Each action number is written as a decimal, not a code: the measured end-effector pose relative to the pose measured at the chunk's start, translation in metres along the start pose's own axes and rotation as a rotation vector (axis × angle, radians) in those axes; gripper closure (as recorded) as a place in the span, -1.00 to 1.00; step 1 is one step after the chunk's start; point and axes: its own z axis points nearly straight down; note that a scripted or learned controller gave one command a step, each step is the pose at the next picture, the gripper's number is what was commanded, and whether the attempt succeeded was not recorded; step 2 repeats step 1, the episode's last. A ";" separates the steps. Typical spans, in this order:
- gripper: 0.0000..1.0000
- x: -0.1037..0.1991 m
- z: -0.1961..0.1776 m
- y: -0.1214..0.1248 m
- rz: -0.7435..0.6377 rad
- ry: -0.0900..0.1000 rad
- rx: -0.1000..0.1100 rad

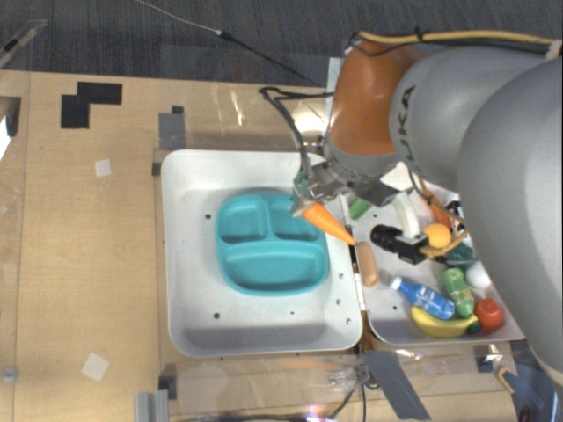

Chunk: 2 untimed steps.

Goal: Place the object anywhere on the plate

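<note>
Light wood tabletop (79,262) w/ two shallow white bins side by side. Gripper (310,197) hangs over the left bin (189,323), fingers clamped on the thick end of an orange plastic carrot (327,222). Carrot tilts down-right, tip over the right edge of the teal three-section plastic plate (264,251). Grey arm w/ orange band (374,95) reaches in from right, above the right bin (387,323) of mixed toy food.

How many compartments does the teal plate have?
3: two smaller ones along the far side of the plate, one partly covered by the carrot under the tool, and one long one nearest the camera.
</note>
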 end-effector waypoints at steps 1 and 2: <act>-1.00 -0.002 0.000 0.000 0.002 0.000 0.000; -1.00 -0.002 0.000 0.000 0.002 0.000 0.000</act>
